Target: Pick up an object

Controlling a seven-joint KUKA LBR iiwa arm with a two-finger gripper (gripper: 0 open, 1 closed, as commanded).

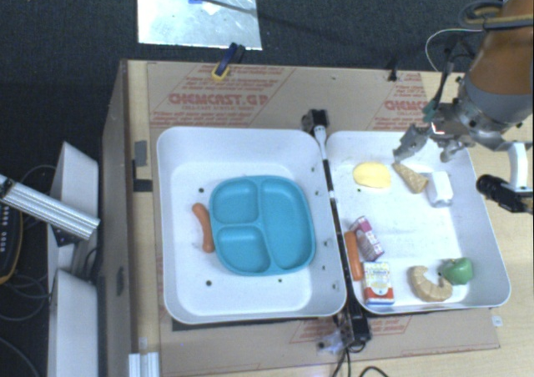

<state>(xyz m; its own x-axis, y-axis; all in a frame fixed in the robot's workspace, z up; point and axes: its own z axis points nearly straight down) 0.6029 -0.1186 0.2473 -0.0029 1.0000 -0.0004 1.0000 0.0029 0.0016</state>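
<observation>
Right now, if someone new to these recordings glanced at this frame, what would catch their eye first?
Probably the blue divided tray filling the middle of the left bin, with a sausage lying just off its left edge. Next, the arm's gripper hanging over the far part of the right bin, close to a yellow lemon-like piece. A green item sits at that bin's near right corner.

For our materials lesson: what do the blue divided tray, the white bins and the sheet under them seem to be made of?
Blue divided tray: probably moulded plastic, matte, judging by its uniform colour and rounded compartments.
White bins: likely plastic, smooth with a slight sheen and rounded rims.
Sheet under them: looks like brown paper or cardboard, matte, with red printed lettering; which one is unclear.
</observation>
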